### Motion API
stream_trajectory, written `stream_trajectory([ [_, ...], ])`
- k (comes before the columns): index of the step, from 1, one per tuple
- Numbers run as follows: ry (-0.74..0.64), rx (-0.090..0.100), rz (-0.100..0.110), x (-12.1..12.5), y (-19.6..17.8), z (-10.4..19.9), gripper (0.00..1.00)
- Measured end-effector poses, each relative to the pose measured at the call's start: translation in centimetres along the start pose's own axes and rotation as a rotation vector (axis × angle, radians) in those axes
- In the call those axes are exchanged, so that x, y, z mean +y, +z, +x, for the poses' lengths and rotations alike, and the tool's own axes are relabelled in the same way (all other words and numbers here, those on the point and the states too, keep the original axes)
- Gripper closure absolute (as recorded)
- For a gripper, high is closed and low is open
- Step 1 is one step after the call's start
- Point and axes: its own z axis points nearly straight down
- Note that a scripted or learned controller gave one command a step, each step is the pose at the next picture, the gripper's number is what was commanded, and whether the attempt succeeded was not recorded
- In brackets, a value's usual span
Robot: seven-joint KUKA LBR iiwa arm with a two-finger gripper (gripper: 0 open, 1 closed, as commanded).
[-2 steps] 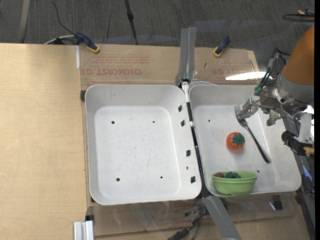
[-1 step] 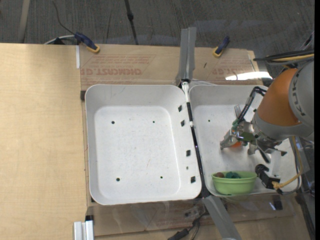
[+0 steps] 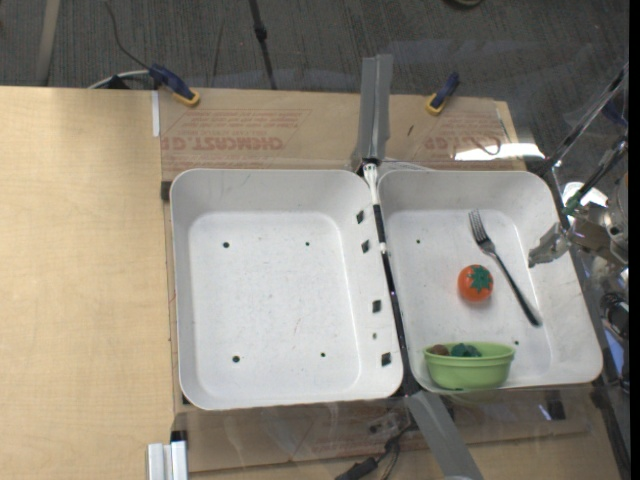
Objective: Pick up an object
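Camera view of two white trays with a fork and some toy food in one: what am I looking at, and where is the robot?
This is one camera fixed above a workbench, looking down at a slant. The two shallow white bins sit side by side: the left bin and the right bin. In the right bin lie a metal fork, a small orange-red toy fruit with a green top, and a green bowl near the front edge with something dark green inside. The robot is an arm that reaches in from the right; its gripper, a two-finger claw, hovers at the right bin's right rim, close to the fork. It holds nothing visible. Its job is to pick up one of these objects.
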Motion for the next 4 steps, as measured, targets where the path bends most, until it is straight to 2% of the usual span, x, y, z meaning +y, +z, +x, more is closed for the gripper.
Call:
stream_trajectory([
  [1, 0.268, 0.001, 0.003, -3.4, 9.9, 3.9, 0.0],
  [2, 0.197, 0.0, 0.004, -2.3, 9.9, 11.4, 0.0],
  [3, 0.191, -0.001, 0.003, 4.3, 9.9, 15.5, 0.0],
  [4, 0.314, 0.0, 0.004, -2.0, 9.7, 10.7, 0.0],
])
